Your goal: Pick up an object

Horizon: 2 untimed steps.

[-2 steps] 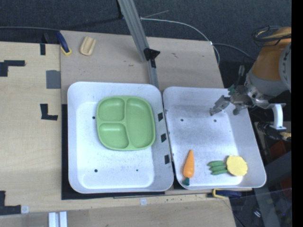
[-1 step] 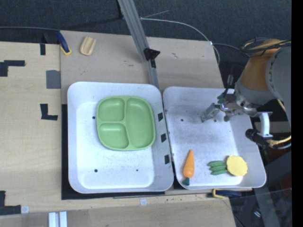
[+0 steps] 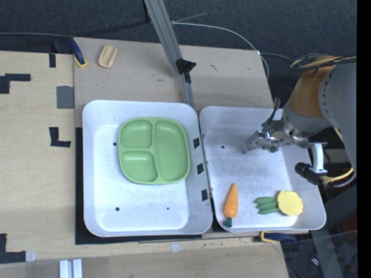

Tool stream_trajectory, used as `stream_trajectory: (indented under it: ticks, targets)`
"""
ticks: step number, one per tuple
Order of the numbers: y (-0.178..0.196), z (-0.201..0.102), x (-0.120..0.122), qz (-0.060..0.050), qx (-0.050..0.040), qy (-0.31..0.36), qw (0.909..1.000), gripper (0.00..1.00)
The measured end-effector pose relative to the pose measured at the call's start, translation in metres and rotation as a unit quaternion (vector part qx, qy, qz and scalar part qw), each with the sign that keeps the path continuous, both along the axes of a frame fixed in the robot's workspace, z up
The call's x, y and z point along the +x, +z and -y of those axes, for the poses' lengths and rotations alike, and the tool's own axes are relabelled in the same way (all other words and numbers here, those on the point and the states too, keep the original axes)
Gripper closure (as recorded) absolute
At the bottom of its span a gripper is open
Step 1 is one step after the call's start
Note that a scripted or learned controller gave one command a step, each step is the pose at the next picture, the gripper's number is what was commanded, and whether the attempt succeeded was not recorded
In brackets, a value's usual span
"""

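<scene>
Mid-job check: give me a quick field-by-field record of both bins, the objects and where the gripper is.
left bin: holds green divided plate
right bin: holds carrot and yellow-and-green toy
carrot: near front edge, lying free
yellow-and-green toy: front right corner, lying free
gripper: over upper part of right bin, apart from both toys
fingers: cannot tell

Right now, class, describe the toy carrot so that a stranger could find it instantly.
Find the right-hand white bin. Along its near edge lie three toys; the carrot is the leftmost, by the wall shared with the other bin. It alone is orange and tapered, unlike the green pod and yellow piece.
</scene>
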<state>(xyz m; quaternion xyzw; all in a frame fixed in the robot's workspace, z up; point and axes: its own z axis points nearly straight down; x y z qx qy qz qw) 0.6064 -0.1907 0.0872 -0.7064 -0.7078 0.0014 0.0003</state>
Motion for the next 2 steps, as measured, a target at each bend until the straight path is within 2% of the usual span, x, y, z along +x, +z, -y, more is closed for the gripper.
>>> stream_trajectory:
  ticks: [1,2]
  targets:
    - [0.011,-0.001,0.000,0.000,-0.0001,0.001,1.0000,1.00]
    - [0.055,0.001,0.005,0.003,0.0002,0.000,1.0000,1.00]
